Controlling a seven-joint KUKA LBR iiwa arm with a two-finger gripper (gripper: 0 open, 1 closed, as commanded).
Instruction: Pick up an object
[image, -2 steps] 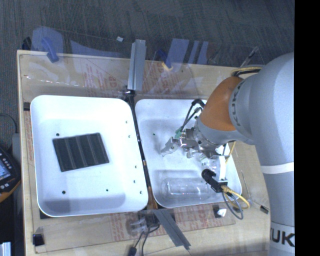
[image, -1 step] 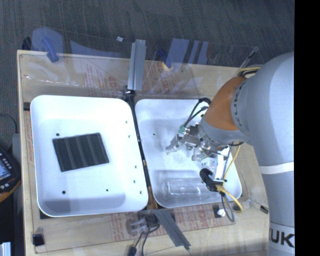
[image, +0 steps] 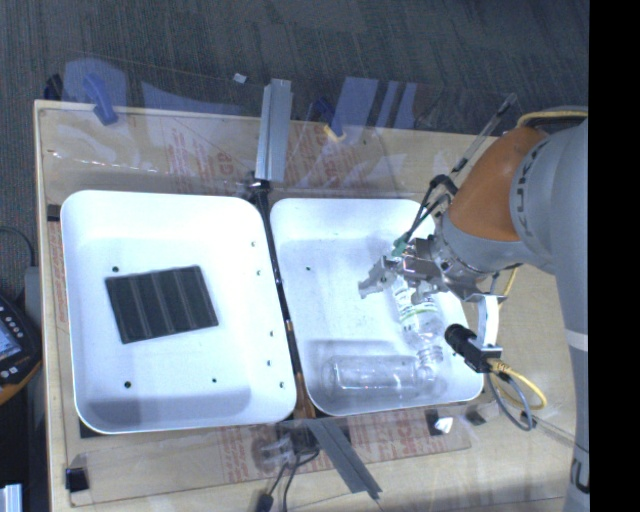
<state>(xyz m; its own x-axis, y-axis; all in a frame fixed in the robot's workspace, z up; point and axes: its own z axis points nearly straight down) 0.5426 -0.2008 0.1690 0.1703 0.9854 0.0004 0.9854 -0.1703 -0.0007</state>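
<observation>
1. In the camera view you look down on the desk (image: 90, 150), which carries two white bins side by side.
2. In the left bin (image: 90, 380) a dark ribbed rectangular panel (image: 161, 303) lies flat, left of centre.
3. In the right bin (image: 320, 240) a clear plastic bottle (image: 375, 375) lies on its side along the near wall.
4. A second clear bottle (image: 418, 318), with a label, lies slanted in the right part of that bin, its lower end close to the first bottle's right end.
5. The arm (image: 520, 200) reaches in from the right, and the pincer (image: 405, 275) sits directly over the upper end of the labelled bottle.
6. You cannot tell how far the pincer is open, nor whether the bottle is between its parts; the wrist hardware covers that spot.
</observation>
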